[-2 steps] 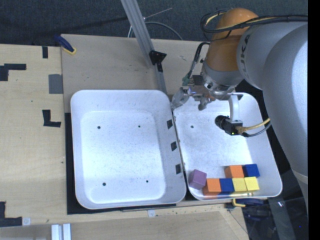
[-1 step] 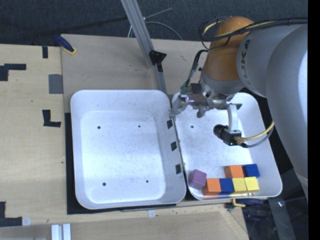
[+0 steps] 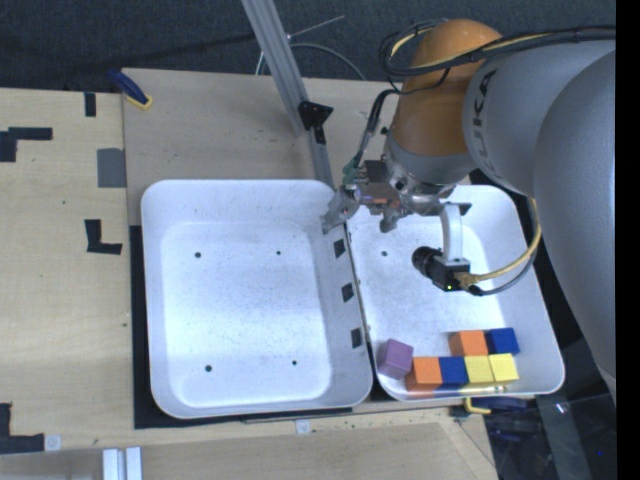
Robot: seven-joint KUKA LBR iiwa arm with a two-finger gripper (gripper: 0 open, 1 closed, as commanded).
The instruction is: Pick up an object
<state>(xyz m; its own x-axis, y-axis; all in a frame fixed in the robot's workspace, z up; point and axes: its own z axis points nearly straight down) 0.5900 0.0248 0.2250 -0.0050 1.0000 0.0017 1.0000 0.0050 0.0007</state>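
Several small blocks lie clustered in the near corner of the right bin (image 3: pixel 400 288): a purple block (image 3: pixel 397 356), an orange block (image 3: pixel 427 370), a blue block (image 3: pixel 453 370), two yellow blocks (image 3: pixel 490 368), and behind them a second orange block (image 3: pixel 467 344) and a second blue block (image 3: pixel 502 341). My gripper (image 3: pixel 361 219) hangs over the far left corner of the right bin, close to the divide between the bins. Its fingers are spread open with nothing between them. The blocks sit well apart from it, toward the near edge.
The left bin (image 3: pixel 240 278) lies beside the right one, their rims meeting at a ridge (image 3: pixel 350 288). A slanted metal pole (image 3: pixel 280 58) runs down to the bins' far edge near the gripper. A black cable fitting (image 3: pixel 440 266) hangs below the wrist.
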